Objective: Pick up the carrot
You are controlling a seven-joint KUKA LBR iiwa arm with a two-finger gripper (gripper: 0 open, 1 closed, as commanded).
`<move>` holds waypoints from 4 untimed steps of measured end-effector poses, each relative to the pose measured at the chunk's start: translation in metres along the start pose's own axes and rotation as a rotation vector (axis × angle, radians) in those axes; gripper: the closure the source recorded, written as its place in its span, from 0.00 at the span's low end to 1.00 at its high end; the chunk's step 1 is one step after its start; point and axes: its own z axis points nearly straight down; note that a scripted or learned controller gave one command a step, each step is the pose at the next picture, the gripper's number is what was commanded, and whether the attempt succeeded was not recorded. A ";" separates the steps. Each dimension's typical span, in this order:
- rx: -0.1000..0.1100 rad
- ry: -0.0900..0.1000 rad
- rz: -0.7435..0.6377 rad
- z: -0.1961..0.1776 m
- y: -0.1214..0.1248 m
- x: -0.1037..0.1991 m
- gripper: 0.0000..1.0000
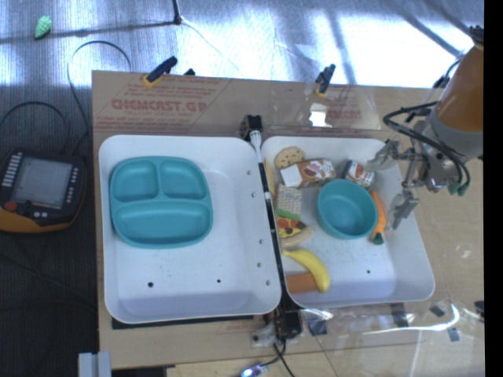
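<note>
Orange against teal: the carrot [380,217] lies in the right bin [409,277], pressed up along the right side of the teal bowl [346,208], green end pointing toward the near edge; the gripper [405,185] hangs just to its right, over the bin's right rim, fingers spread apart with nothing between them; one finger sits up near the small can [360,174], the other down beside the carrot. Left of the bowl, a crowd: a cookie [288,157], a packet [313,170], a pizza slice [292,228], and a banana [308,265] nearer the front; over in the left bin [130,289], a teal divided plate [160,200] sits alone.
</note>
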 end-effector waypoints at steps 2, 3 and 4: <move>0.002 -0.009 -0.134 0.130 -0.024 0.002 0.00; 0.010 -0.019 -0.136 0.116 -0.024 -0.002 1.00; 0.014 -0.022 -0.136 0.106 -0.024 -0.003 1.00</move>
